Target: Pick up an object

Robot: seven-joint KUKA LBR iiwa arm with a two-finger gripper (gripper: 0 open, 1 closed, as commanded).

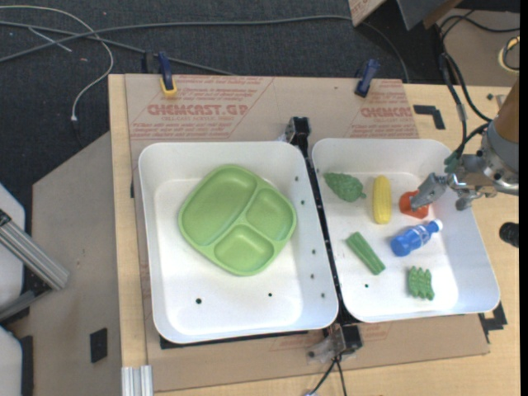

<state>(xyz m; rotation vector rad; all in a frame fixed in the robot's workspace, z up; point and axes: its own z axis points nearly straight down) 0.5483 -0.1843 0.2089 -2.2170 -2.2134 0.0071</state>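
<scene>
1. Grey two-finger gripper [431, 193] sits low in the right white bin [470, 299], right over the small orange-red object [412, 205]. Can't tell its state.
2. Yellow plastic corn cob [382, 199] just left; blue bottle [414, 238] just below.
3. Green divided plate [238, 219] fills the left white bin [165, 304].

A green divided plate [238, 219] lies in the left bin [157, 167]. The gripper [436, 190] hangs over an orange object [412, 205] in the right bin [474, 258]

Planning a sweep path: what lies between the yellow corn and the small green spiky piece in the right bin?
In the camera view, the blue bottle lies between the yellow corn and the green spiky piece, tilted on the bin floor.
</scene>
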